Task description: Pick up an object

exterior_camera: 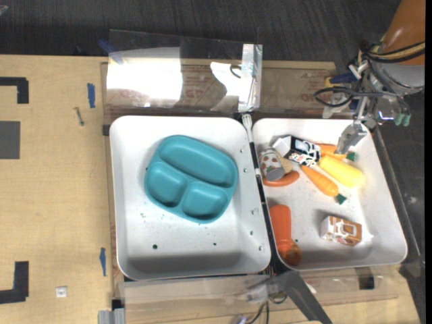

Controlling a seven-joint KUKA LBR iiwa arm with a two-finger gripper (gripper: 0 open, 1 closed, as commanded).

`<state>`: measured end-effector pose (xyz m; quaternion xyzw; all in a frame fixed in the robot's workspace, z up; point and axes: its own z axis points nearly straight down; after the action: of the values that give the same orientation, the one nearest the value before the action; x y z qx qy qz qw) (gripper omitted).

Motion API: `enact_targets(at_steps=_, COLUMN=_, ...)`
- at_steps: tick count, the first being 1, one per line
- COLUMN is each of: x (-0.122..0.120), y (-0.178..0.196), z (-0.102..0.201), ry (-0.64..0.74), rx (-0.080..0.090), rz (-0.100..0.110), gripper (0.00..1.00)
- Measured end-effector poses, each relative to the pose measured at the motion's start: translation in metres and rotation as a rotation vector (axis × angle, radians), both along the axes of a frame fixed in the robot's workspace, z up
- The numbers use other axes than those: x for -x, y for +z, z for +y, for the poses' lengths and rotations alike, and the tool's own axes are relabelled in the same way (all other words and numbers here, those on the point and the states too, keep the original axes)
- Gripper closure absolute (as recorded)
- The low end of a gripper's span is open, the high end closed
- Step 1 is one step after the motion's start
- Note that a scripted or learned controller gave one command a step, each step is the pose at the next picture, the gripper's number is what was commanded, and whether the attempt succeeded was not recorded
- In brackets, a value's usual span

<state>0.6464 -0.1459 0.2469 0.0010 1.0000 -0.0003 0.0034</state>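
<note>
**Objects for picking, right bin**

Yellow object (343,169), orange carrot-like piece (318,178), black-and-white carton (297,150) and round orange-rimmed item (273,166) clustered in the far half of the right bin (391,248). Orange bottle (281,231) lying lengthwise along the left wall; small orange-and-white box (343,229) near the front right. Teal divided tray (190,177) alone in the left bin (128,201). End effector (351,140) poised at the right bin's far right corner, just beside the yellow object; opening impossible to tell, nothing seen between the fingers. Desk (47,201) pale wood.
</note>
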Motion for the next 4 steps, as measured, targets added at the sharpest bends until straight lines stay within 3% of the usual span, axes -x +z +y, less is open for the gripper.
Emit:
enact_targets(at_steps=1, x=0.023, y=-0.138, z=-0.006, ry=-0.035, rx=0.001, rz=-0.006, gripper=0.00)
enact_targets(at_steps=2, x=0.016, y=-0.155, z=-0.019, ry=-0.001, rx=0.003, rz=-0.014, gripper=0.00)
enact_targets(at_steps=3, x=0.015, y=-0.143, z=-0.018, ry=0.001, rx=0.005, rz=-0.016, gripper=1.00)
enact_targets(at_steps=4, x=0.004, y=-0.057, z=0.033, ry=-0.012, rx=-0.001, rz=-0.009, gripper=1.00)
